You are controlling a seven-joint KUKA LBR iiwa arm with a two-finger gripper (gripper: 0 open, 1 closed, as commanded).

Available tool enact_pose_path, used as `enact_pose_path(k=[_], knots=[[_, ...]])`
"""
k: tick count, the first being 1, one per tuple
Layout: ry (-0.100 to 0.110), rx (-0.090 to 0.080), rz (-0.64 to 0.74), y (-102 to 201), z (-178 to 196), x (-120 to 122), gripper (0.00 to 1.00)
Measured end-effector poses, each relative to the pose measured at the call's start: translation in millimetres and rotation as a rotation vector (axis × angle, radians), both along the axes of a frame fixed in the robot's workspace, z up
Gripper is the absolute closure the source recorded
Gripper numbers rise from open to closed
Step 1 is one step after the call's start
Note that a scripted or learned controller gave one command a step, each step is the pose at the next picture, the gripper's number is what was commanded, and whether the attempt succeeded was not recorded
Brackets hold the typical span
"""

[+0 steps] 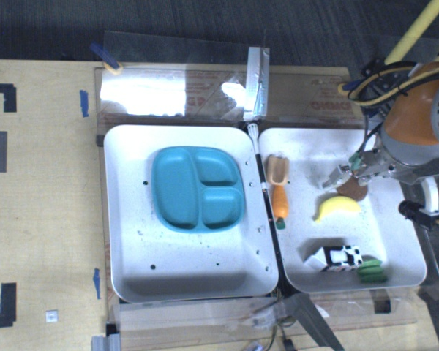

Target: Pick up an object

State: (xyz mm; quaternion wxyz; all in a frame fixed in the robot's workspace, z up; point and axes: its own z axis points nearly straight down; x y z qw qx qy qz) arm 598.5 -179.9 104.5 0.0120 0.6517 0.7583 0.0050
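Observation:
My gripper (350, 172) hangs low over the upper right part of the right bin (307, 148), at the end of the grey arm with the orange band (417, 119). Directly beneath it lies a small brown object (354, 191), touching a yellow banana-shaped piece (337, 208). Whether the gripper touches the brown object cannot be told. Along the bin's left wall lie a tan bread-like piece (276, 169) and an orange carrot (279, 203). Near the front sit a black-and-white toy (342, 257) and a green piece (371, 271).
The left bin (132, 254) holds a blue divided plate (199, 187). A clear panel with a metal strip (256, 82) stands behind the bins. Cables and a yellow hose (417, 24) hang at the upper right beside the arm.

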Motion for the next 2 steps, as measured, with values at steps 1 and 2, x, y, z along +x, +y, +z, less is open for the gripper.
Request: enact_pose_path(k=[1, 2], knots=[[0.018, 0.004, 0.129, 38, 62, -19, 0.0], [0.023, 0.006, 0.115, 28, 50, 30, 0.0]])
